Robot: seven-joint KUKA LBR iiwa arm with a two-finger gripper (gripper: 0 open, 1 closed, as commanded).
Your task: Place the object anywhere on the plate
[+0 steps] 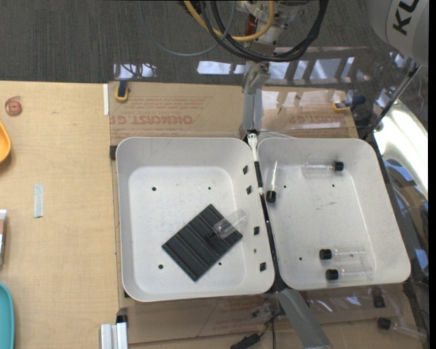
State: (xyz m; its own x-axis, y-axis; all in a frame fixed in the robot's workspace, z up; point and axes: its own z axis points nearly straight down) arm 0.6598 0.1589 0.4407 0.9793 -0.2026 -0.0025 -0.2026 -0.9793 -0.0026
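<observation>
A black rectangular plate (197, 243) lies tilted in the left bin (136, 204), toward its front. A clear plastic vial (228, 225) rests on the plate's right corner, its far end hanging just past the plate's edge. High at the top of the view, above the seam between the bins, the gripper (262, 20) is wrapped in black and yellow cables, far from the plate and the vial. Nothing is visible in it.
The right bin (381, 204) holds several clear vials with black caps: one at the back (321, 167), one against the left wall (270, 185), two near the front (340, 255) (346, 275). A grey post (252, 102) stands behind the bins. Cardboard lies underneath.
</observation>
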